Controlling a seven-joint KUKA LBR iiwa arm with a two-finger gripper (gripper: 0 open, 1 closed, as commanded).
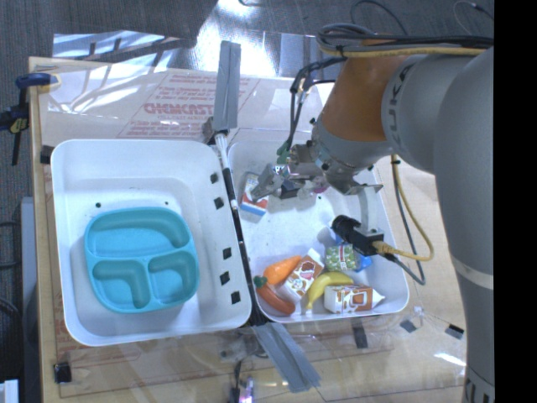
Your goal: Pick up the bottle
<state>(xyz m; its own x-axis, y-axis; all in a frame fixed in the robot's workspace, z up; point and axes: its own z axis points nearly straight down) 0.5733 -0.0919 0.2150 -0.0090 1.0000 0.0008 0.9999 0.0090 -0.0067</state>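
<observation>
The bottle (343, 257) is small and green with a blue end. It lies in the right bin (277, 238) near its right wall, just above a banana (324, 285). My gripper (279, 183) hangs over the upper part of the same bin, up and to the left of the bottle and well apart from it. A small white carton with red and blue print (254, 205) lies just below and left of the gripper. Nothing shows between the gripper and the bottle but bare bin floor.
At the right bin's front lie a carrot (282, 269), a red sausage (275, 300), a white and red packet (304, 280) and a juice carton (349, 298). A blue compartment tray (140, 257) sits in the left bin (71, 175).
</observation>
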